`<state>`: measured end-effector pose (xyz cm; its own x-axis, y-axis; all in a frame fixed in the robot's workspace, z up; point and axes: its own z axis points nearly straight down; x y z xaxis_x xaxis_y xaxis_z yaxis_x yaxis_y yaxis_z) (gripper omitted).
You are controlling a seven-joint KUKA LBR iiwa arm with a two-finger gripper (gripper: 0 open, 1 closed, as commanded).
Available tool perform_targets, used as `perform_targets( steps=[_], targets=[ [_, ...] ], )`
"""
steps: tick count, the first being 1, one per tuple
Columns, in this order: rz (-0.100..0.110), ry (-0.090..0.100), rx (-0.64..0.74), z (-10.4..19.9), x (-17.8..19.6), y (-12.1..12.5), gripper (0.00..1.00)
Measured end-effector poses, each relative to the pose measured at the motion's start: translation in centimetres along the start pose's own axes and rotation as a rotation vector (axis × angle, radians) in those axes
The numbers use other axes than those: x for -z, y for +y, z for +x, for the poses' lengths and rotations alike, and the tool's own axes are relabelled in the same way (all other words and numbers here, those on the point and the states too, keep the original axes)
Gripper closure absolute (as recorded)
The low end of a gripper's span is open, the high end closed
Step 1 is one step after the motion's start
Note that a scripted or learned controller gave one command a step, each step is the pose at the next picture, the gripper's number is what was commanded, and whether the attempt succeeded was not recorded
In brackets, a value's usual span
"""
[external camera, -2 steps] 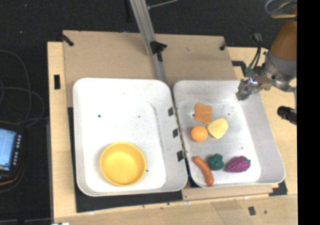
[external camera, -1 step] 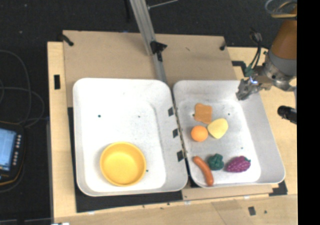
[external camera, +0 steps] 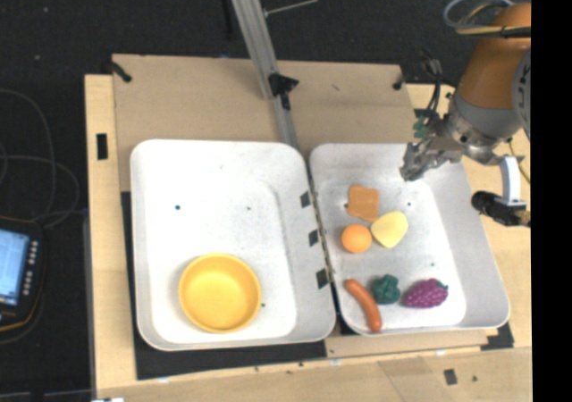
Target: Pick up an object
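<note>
Hand over the right bin's far end, nothing picked yet

I can't tell the hand's (external camera: 416,163) state; the nearest toy, the brown block (external camera: 363,202), lies loose in my right bin (external camera: 465,248), easily reached.

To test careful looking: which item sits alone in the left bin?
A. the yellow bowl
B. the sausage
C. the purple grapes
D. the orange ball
A: the yellow bowl lies in the left bin, while the grapes, orange ball and sausage lie in the right bin.
</note>
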<state>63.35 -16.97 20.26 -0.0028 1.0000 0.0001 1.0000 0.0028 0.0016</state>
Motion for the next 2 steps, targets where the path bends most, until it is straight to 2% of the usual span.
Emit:
perform_targets(
  steps=[2],
  targets=[
    [0.001,0.001,0.003,11.0,0.0,1.2,1.0]
  ],
)
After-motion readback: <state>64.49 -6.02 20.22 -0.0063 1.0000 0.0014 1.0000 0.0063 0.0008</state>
